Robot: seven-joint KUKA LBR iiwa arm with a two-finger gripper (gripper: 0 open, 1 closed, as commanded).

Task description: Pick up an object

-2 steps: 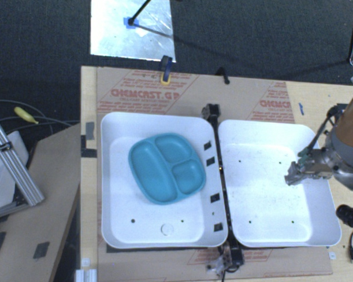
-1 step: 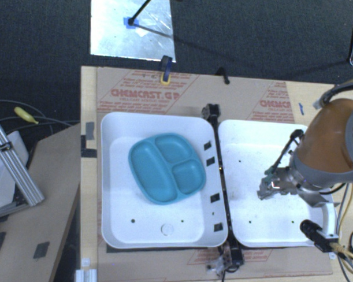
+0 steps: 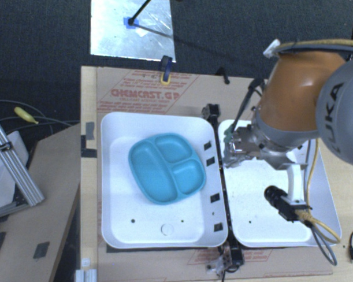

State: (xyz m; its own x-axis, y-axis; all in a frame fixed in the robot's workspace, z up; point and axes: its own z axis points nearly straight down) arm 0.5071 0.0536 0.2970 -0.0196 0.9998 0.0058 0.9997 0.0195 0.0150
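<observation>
Grey arm (image 3: pixel 305 84) hides its gripper (image 3: pixel 233 150); I cannot tell its state.

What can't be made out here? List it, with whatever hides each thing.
- End effector: its finger state, blurred and covered by the arm in the camera view.
- Right bin: much of its floor, hidden under the arm.
- Any item in the right bin: cannot tell.
- Blue plate: compartments visible, fine detail too small.
</observation>
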